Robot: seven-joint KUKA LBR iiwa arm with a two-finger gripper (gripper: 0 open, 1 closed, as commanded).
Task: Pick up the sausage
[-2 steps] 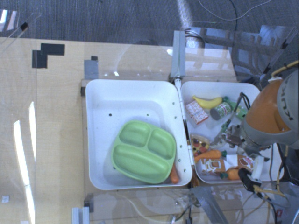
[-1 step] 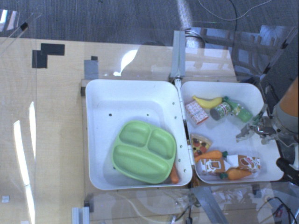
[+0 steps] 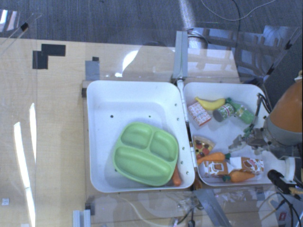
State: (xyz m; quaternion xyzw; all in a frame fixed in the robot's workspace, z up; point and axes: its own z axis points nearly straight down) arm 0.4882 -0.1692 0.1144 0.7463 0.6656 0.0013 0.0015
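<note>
The sausage (image 3: 176, 177), as best I can judge, is the orange-brown piece lying in the left bin (image 3: 94, 141), at its near right corner. It is wedged between the bin wall and the edge of the green divided plate (image 3: 146, 153), which is covering part of it. Across the divider, the right bin (image 3: 262, 91) is holding a banana (image 3: 210, 102), a green bottle (image 3: 232, 110), a small red-and-white box (image 3: 199, 114), a pizza slice (image 3: 203, 146), two carrot-like pieces (image 3: 213, 158) and two cartons (image 3: 218, 168). The gripper (image 3: 244, 142) is hovering over the right bin's middle, well apart from the sausage, and whether it is open or closed cannot be told at this slant. Nothing is showing in its grasp, so the approach step is only beginning. The next move is calling for a long reach left over the divider, then a careful descent into the tight gap beside the plate's rim.
</note>
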